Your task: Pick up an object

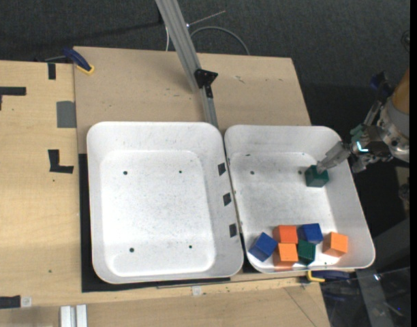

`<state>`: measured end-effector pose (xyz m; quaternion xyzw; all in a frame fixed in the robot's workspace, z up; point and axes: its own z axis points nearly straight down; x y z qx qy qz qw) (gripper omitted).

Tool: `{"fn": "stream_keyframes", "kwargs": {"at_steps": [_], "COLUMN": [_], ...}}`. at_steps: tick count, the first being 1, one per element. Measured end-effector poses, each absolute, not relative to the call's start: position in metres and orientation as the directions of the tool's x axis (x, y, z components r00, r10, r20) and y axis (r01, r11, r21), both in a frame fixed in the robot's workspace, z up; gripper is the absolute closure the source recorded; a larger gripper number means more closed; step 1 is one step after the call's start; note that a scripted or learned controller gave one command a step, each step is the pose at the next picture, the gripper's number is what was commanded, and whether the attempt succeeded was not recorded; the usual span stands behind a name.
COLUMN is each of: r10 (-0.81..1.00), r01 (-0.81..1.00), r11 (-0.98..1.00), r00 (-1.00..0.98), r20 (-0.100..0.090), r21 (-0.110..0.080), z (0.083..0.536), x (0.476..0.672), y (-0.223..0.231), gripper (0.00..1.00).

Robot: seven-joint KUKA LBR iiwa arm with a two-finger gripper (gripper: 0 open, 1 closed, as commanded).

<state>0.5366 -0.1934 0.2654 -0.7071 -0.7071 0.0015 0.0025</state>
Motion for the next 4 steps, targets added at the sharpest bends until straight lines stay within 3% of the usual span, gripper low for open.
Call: {"fn": "stream_keyframes", "kwargs": {"at_steps": [1, 4], "r10": [1.0, 1.0], "r01": [1.0, 1.0], "r11": [0.002, 0.001], "r00": [-0.002, -0.001], "r20": [0.0, 0.001], "r21": [-0.001, -0.008], "z": [0.268, 0.091], "x": [0.537, 0.546], "y": [-0.193, -0.186], "gripper": [0.0, 0.0]}}
